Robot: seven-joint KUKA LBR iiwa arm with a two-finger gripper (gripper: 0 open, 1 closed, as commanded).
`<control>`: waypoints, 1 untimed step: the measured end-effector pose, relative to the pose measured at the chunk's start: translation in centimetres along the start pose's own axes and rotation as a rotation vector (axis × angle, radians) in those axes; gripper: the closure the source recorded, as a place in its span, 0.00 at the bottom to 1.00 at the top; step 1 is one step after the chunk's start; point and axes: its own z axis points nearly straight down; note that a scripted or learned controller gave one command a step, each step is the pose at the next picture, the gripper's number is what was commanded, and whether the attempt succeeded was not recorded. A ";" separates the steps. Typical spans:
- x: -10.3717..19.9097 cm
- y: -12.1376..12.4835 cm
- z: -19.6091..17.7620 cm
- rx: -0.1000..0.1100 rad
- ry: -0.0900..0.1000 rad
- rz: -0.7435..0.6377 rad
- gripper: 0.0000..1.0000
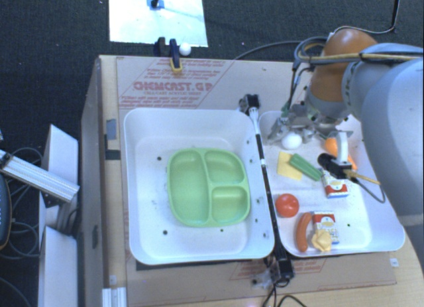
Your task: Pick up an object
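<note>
Gripper (296, 126): low in right bin (381, 233), grip state cannot be told | white egg (291, 141): just below it, touching or nearly | round, no long axis.

The arm (384, 87) is cut off at the 3 o'clock edge and hides part of the right bin (377, 233); the gripper (295, 126) is too blurred to read.

Both white bins (199, 246) look like smooth, slightly glossy plastic; the green divided tray (209, 186) is matt plastic; the counter (172, 87) is printed brown cardboard.
</note>
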 end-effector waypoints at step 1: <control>0.0 0.0 0.0 0.000 0.000 0.000 0.00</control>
